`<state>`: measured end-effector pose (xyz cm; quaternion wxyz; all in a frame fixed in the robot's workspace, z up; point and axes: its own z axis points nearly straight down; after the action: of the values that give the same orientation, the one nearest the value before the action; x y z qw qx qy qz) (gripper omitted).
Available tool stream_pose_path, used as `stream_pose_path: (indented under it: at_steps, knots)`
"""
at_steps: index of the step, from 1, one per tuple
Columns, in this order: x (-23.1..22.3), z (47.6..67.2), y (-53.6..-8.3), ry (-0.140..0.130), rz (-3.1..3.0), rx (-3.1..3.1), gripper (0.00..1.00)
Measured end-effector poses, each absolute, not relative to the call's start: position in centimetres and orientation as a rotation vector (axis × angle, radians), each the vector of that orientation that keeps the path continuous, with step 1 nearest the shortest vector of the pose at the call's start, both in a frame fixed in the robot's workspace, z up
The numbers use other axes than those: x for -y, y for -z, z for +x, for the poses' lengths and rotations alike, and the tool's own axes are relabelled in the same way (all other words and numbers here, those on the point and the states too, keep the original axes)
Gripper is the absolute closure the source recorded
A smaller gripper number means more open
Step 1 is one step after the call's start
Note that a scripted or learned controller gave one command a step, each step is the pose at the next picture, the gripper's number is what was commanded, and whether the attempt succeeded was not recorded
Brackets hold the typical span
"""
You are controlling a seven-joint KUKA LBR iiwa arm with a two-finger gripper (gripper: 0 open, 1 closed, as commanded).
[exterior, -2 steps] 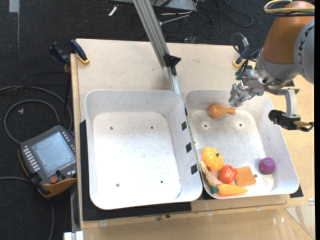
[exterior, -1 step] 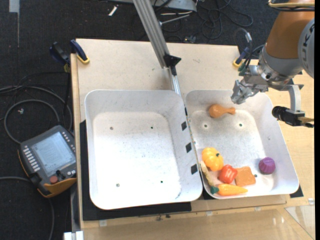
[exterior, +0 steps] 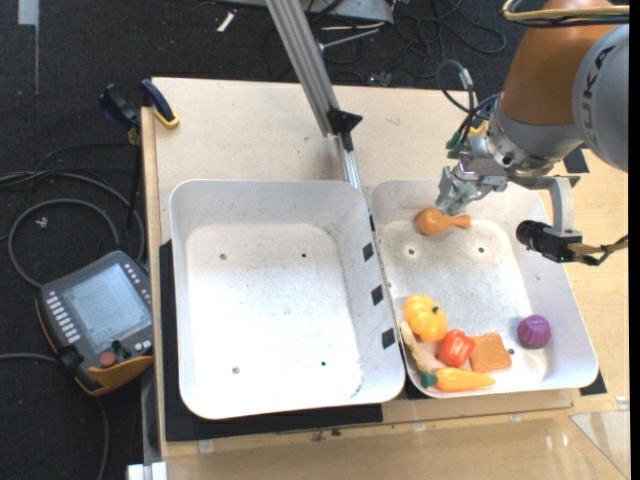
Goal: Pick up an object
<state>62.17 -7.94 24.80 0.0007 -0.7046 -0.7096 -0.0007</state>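
The grey arm with its orange band reaches in from the right, its two-finger gripper (exterior: 455,198) low over the far edge of the right shallow white bin (exterior: 560,268); whether it is spread or closed cannot be told; just beside its tip lies an orange-brown plastic drumstick (exterior: 441,222), near the bin's far left corner, touching or almost touching the gripper; along the near edge sit a yellow plastic pepper (exterior: 425,317), a red plastic pepper (exterior: 455,347), an orange block-shaped piece (exterior: 491,352) and an orange plastic carrot (exterior: 464,378), crowded together; a purple round toy (exterior: 534,331) lies near the right edge, apart from them; the left shallow white bin (exterior: 200,228) adjoins.
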Motion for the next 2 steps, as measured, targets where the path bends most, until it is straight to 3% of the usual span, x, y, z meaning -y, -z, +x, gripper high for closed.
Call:
stream_pose_path:
  at_steps: [2]
  knots:
    - [-1.5,58.9,-22.7,-0.001,-2.211,2.227,1.00]
